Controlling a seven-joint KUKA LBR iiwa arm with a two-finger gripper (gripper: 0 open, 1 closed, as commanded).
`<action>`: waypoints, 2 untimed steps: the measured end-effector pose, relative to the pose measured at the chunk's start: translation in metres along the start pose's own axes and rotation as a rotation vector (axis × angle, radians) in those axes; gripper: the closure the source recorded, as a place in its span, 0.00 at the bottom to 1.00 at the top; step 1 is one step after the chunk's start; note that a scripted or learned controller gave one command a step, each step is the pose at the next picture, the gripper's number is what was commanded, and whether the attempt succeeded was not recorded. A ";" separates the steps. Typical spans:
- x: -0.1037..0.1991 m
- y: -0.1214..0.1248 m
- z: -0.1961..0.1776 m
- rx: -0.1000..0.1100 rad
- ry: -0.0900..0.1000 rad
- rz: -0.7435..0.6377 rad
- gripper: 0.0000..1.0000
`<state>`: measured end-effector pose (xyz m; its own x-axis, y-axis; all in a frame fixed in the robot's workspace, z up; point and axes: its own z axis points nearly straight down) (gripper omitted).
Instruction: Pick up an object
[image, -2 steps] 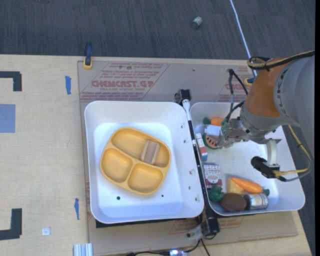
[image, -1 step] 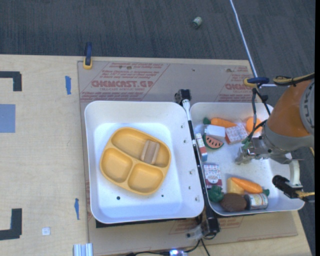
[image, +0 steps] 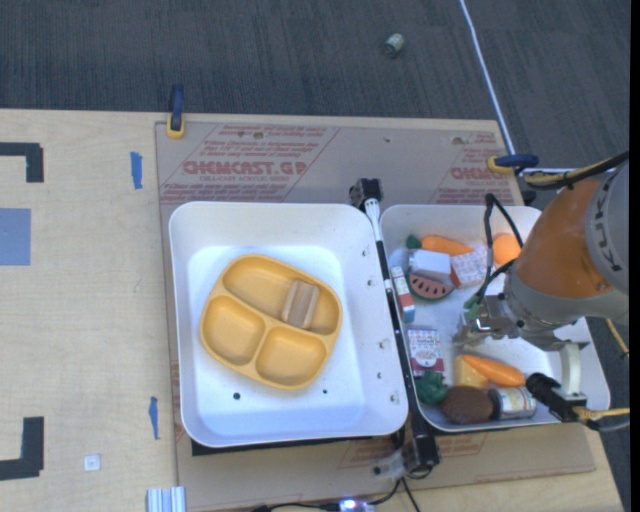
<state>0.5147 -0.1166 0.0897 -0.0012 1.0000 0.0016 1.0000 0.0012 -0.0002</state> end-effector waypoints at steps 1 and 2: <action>0.014 -0.032 0.002 -0.012 -0.005 0.002 1.00; 0.019 0.009 -0.005 -0.002 -0.002 0.000 1.00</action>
